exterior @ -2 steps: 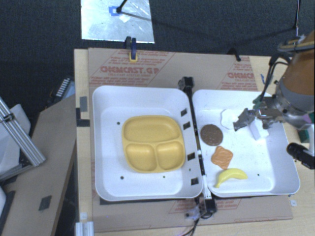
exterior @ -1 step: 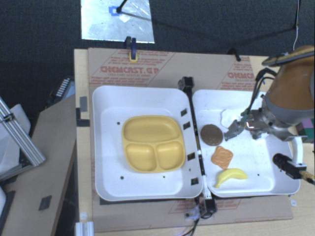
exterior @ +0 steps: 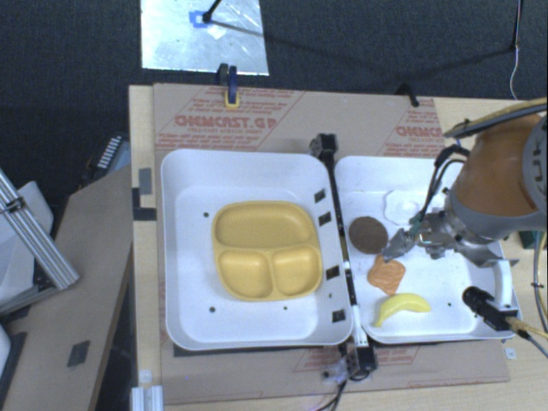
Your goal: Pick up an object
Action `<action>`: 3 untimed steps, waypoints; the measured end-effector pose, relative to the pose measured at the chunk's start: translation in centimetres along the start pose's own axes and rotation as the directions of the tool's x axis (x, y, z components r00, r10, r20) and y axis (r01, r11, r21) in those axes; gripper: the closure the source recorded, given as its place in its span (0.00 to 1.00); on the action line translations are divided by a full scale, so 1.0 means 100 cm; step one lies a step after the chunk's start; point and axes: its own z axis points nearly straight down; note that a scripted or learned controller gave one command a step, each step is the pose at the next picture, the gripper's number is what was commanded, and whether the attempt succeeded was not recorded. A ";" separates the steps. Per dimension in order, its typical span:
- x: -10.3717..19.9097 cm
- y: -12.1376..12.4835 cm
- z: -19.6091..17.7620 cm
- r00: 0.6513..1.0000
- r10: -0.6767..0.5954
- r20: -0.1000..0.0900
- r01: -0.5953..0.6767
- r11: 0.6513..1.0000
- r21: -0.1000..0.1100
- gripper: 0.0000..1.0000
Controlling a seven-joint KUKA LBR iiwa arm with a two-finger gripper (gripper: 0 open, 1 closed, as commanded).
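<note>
Yellow divided tray [exterior: 261, 248] sits in left bin [exterior: 184, 229]. Right bin [exterior: 445, 311] holds brown round disc [exterior: 367, 234], orange piece [exterior: 386, 274], yellow banana [exterior: 402, 306], white item [exterior: 400, 204]. End effector [exterior: 401, 245] hangs over right bin, tip just above orange piece, beside disc; can't tell its opening. Nothing visibly gripped.
</note>
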 end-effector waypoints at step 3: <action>0.003 0.003 0.005 1.000 -0.003 0.002 0.003 1.000 -0.011 1.00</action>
